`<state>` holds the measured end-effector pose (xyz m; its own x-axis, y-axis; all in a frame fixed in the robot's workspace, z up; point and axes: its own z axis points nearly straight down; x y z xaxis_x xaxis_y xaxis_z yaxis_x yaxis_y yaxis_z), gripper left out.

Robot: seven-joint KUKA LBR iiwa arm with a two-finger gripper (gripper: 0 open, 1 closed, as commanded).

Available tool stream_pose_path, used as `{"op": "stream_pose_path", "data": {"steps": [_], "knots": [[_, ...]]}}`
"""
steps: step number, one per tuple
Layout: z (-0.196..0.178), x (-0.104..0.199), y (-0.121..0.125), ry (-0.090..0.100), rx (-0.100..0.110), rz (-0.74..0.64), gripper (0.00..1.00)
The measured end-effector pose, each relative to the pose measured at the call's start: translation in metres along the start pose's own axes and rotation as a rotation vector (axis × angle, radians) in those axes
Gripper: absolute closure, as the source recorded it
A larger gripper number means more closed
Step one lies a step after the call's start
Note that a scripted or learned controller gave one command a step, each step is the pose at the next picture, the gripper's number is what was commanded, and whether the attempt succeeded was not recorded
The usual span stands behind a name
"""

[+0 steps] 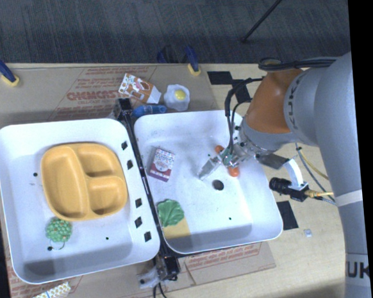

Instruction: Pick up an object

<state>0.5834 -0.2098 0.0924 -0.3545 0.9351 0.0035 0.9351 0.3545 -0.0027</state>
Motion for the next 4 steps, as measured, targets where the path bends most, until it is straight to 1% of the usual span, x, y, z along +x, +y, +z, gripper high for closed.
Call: {"op": "stream_pose_path", "data": {"steps": [1,2,3,4], "knots": [[0.000,-0.002,0.003,-0.003,-0.001,-0.220,0.00],[-0.047,-0.016,0.068,-0.005,-0.003,-0.326,0.00],[0.000,-0.006,0.014,-0.003,0.000,-0.466,0.00],[0.001,0.011,-0.032,-0.002,0.000,-0.578,0.00]]}}
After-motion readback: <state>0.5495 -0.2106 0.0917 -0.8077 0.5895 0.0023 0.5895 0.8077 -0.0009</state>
